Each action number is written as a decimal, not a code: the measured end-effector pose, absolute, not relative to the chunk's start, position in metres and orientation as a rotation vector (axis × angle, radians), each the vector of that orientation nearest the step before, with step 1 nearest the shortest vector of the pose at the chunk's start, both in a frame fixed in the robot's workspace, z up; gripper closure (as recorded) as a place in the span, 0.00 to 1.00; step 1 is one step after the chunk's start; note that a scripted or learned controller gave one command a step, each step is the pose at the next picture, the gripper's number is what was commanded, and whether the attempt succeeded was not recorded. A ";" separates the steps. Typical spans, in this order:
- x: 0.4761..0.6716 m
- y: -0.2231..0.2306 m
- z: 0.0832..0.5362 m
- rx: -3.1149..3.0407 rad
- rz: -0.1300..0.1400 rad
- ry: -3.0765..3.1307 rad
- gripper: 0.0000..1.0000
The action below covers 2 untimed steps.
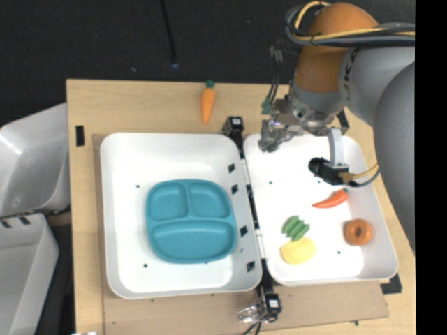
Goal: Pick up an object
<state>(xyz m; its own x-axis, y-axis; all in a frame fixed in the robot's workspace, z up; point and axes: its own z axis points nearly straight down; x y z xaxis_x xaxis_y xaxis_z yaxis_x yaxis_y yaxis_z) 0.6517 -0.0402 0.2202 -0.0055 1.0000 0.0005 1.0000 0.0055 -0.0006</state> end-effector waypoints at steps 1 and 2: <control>0.645 0.020 0.224 -2.212 -0.001 -2.228 1.00; 0.648 0.072 0.223 -2.215 -0.003 -2.229 1.00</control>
